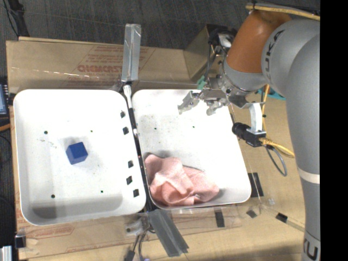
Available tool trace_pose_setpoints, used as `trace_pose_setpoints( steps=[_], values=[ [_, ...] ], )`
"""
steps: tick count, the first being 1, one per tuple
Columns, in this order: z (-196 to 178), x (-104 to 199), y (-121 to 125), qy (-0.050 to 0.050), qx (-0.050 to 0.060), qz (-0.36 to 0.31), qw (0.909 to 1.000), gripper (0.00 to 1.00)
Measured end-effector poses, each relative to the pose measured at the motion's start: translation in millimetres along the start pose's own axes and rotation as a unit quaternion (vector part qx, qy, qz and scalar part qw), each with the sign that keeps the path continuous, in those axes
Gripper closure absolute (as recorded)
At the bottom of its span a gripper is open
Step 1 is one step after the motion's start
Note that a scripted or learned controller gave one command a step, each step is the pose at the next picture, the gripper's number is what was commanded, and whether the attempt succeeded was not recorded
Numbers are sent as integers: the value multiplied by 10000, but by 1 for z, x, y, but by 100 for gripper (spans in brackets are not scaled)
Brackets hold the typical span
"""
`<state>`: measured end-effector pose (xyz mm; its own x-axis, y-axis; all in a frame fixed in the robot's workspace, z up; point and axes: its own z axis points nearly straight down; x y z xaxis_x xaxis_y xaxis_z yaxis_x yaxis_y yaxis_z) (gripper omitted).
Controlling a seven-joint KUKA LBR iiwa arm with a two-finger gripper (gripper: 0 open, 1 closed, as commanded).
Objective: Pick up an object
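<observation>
- The bench (pixel 49 69) is covered with brown cardboard and carries two shallow white bins side by side, with dark floor beyond it along the top of the frame.
- Nearest, at the lower middle of the frame, a crumpled pink cloth (pixel 179 182) lies in the lower corner of the right bin (pixel 217 145), against the wall next to the divider.
- To the left, a small blue cube (pixel 76 152) sits on the floor of the left bin (pixel 32 124), roughly at its middle left, well apart from the cloth.
- Small dark specks dot the floors of both bins.
- Farther up, the tool (pixel 198 105) hangs over the upper edge of the right bin, its two fingers spread apart with nothing between them.
- The tool is well apart from both the cloth and the cube.
- Behind it, at the upper right of the frame, the grey arm (pixel 293 64) with its orange band (pixel 253 37) reaches in from the right side.
</observation>
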<state>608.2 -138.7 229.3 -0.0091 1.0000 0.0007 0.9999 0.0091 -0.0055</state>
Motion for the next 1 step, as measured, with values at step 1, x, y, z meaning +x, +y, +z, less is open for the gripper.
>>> trace_pose_setpoints(
  steps=[1],
  values=[
    [95,-16,-76,2,4,-72,10000,0]
  ],
)
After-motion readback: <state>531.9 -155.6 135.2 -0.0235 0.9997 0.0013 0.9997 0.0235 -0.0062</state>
